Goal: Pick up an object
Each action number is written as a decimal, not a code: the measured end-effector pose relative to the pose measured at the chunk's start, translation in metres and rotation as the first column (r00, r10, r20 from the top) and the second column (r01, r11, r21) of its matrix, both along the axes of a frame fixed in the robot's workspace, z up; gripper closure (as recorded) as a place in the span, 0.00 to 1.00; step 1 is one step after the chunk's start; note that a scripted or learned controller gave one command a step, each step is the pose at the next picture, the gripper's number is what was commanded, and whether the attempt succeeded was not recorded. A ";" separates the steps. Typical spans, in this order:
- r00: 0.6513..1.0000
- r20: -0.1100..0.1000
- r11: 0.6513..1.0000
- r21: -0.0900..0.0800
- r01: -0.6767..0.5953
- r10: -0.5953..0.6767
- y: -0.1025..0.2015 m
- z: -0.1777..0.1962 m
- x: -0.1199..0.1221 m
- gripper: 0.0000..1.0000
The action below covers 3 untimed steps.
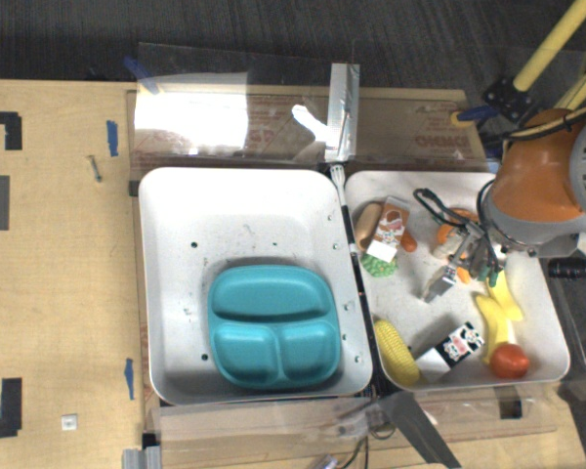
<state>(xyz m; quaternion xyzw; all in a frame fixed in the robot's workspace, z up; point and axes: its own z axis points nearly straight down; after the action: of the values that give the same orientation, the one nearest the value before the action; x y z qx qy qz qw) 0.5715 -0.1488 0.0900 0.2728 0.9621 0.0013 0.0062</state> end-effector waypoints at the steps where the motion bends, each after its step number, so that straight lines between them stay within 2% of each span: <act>1: 0.998 0.000 0.998 -0.003 0.062 -0.062 -0.033 0.000 -0.069 0.00; 2: 0.999 0.005 0.999 0.000 0.048 -0.048 0.022 0.000 0.003 0.00; 3: 0.994 0.001 0.994 -0.003 0.105 -0.105 0.040 0.000 0.035 0.00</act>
<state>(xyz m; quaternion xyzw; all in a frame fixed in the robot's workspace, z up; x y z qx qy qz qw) 0.6063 -0.1089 0.0897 0.3230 0.9464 -0.0002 0.0073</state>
